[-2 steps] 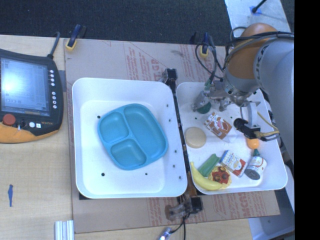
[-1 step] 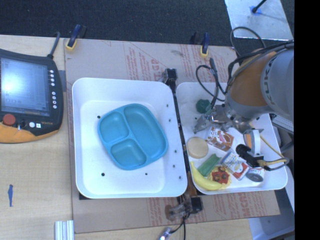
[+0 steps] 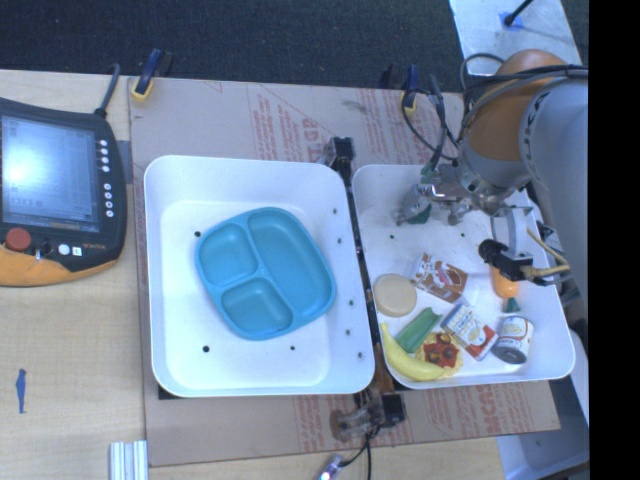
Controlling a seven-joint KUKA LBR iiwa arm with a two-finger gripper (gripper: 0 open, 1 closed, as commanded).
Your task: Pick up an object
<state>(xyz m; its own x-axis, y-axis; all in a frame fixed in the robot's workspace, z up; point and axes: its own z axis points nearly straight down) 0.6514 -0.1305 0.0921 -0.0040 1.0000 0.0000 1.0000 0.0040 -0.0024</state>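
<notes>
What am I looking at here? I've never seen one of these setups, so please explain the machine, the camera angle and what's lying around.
One fixed camera looks down at a slant on a bench. The grey robot arm with its orange band reaches in from the right; its tool hovers over the far end of the right bin, with nothing visibly held. That bin holds small items: a banana, a can, a tan disc and some packets. The left bin holds a blue divided plate. A control tablet lies at the left.

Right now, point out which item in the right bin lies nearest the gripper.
The small red-and-white packet. It lies just below the gripper, at the top of the pile; the round tan lid, banana and can all sit lower down.
</notes>
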